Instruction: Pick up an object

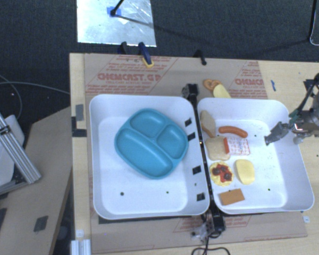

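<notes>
The right white bin [295, 166] holds several toy foods. Among them are a red sausage [233, 131], a brown bread slice [207, 122], a pale bread slice [217, 149], a red-and-white checked packet [237, 145], a yellow block [244, 171], a small pizza piece [221, 172] and an orange cracker [232, 197]. My gripper [273, 135] hangs over the right part of this bin, to the right of the sausage and packet, with nothing visibly held. The arm enters from the right edge.
The left white bin [103, 142] holds a blue divided plate [150, 142]. Two small toy foods, yellow [221, 92] and orange [211, 83], lie on the cardboard behind the right bin. A metal sheet [116, 15] lies at the back.
</notes>
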Motion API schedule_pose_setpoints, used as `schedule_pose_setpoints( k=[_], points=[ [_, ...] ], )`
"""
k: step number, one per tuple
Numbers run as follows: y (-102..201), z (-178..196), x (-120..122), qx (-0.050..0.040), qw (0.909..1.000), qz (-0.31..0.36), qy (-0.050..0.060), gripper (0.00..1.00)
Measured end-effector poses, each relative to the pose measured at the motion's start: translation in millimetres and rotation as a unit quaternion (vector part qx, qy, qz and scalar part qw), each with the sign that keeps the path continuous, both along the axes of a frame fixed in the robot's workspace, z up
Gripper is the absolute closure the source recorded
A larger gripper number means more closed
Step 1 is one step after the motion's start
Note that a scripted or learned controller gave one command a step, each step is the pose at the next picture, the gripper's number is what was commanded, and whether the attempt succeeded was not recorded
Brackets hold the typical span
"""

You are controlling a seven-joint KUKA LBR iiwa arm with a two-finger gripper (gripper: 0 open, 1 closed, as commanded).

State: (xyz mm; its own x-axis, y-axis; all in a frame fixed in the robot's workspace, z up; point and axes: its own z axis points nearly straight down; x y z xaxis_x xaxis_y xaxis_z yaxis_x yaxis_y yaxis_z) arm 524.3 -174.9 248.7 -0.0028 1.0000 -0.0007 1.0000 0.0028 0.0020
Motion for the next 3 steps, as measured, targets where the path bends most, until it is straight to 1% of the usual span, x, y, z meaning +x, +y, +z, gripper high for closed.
schedule_pose_setpoints(
  k=[1, 2, 3],
  points=[
    [-33.0, -157.9, 8.2, 0.0001, 1.0, -0.002, 0.001, 0.0],
    [-4.0, -162.0, -20.8, -0.0013, 1.0, -0.002, -0.003, 0.0],
    [-4.3, -152.0, -20.0, -0.0008, 1.0, -0.002, -0.003, 1.0]
  ],
)
